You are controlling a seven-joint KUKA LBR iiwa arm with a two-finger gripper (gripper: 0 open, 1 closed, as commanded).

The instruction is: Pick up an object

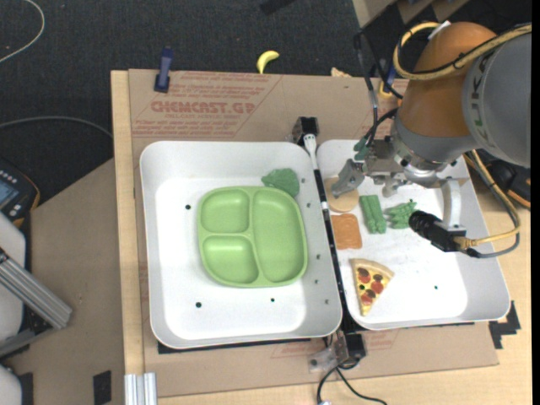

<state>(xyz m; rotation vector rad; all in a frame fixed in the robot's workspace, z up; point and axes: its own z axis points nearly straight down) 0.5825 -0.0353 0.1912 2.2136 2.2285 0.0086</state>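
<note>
Two shallow white plastic bins are placed side by side on a brown cardboard sheet (211, 104). In the left bin (160, 226) a light green plastic plate with three compartments (251, 235) is seen near the middle, and a small dark green leafy toy piece (283, 180) lies just beside its upper right corner. In the right bin (439, 298) several toy foods are found: a round beige flat piece (342, 201) close to the left wall, an orange-brown rectangular slice like toast (346, 230) just below it, a triangular pizza slice with red dots (369, 283) lower down, and a long green ribbed piece (371, 213) with a smaller green piece (399, 214) next to it. The grey arm with the orange band (443, 66) is positioned over the upper part of the right bin, and the two-finger gripper (375, 175) hangs just above the green and beige pieces. It cannot be told whether the gripper is released or clenched, and no object is seen between its parts. A small yellow curved object (267, 60) lies on the dark floor behind the bench.
</note>
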